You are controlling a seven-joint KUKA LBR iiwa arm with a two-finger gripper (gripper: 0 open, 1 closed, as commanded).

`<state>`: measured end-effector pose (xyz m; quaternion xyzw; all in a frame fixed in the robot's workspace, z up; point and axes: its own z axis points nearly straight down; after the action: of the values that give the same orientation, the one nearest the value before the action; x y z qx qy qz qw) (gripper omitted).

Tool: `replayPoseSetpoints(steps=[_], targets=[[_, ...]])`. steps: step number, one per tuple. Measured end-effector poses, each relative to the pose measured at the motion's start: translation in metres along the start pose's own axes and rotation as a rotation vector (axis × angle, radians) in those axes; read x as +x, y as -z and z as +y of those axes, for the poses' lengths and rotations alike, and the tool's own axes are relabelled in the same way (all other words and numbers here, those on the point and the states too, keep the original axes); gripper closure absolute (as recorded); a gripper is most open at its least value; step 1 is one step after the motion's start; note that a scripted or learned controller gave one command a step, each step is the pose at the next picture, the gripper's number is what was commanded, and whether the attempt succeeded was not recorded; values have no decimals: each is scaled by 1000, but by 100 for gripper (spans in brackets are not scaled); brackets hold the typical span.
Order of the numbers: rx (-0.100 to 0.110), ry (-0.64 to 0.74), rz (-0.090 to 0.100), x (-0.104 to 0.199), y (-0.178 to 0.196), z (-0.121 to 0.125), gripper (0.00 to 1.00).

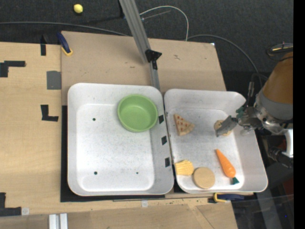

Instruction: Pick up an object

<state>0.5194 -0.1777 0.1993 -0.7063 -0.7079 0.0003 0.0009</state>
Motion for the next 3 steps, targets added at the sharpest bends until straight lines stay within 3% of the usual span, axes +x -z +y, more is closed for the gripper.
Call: replayPoseSetpoints(steps=[1, 2, 3], targets=[[0, 0, 0, 0, 0, 0, 0], [6, 0, 1, 8, -62, 2, 0], [-1, -1, -2, 7, -111, 2, 0]])
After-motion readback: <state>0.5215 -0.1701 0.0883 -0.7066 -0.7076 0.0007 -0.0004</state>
